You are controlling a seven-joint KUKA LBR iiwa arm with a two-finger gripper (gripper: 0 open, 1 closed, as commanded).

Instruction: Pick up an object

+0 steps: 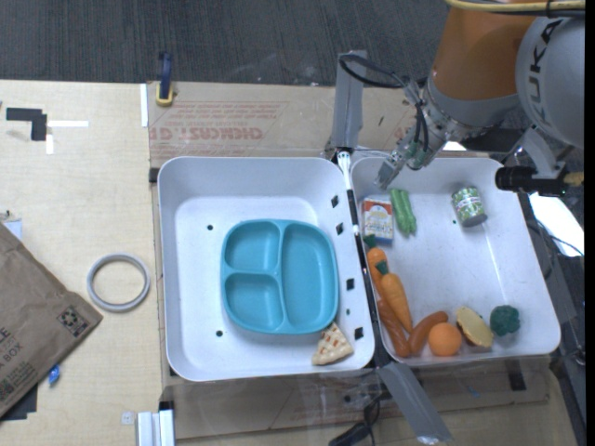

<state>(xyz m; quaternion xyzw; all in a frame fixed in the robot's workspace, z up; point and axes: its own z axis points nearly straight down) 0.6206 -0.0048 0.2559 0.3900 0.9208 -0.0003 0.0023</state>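
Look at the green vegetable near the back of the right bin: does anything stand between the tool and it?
Nothing visible does. The tool hangs just above and behind the green vegetable; the small carton lies beside it, toward the divider, not over it.

- You have two white bins on the bench: the left bin (177, 249) and the right bin (521, 277).
- In the left bin you count one blue divided plate (279, 277), three compartments, and one pizza slice (332, 347).
- In the right bin you count two carrots (390, 295), lying alongside each other.
- Same bin: one sausage (426, 328), one orange (445, 339), one potato slice (473, 327), one broccoli floret (505, 320).
- Also there: one green pod (403, 210), one small carton (377, 219), one can (469, 205).
- That gives you nine items in the right bin, two in the left.
- On the bench you see one tape ring (118, 281) and one brown paper bag (33, 319).
- One arm, one gripper (398, 163).
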